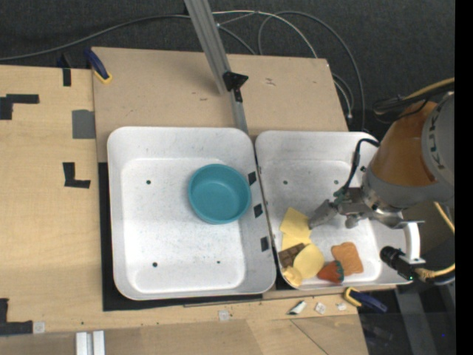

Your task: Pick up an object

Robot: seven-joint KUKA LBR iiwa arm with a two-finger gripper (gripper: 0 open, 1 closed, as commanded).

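Wooden bench [177,80]: in the right bin [310,150], the gripper [319,214], whose state I cannot tell, hovers just beside the yellow piece [295,228], on its right.

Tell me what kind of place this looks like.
Probably a robotics lab bench: a grey robot arm with an orange band reaches over two shallow white bins, which hold a teal plastic bowl and small toy-like food pieces.

Grey arm [443,135], orange band [403,154], black cable [357,161]
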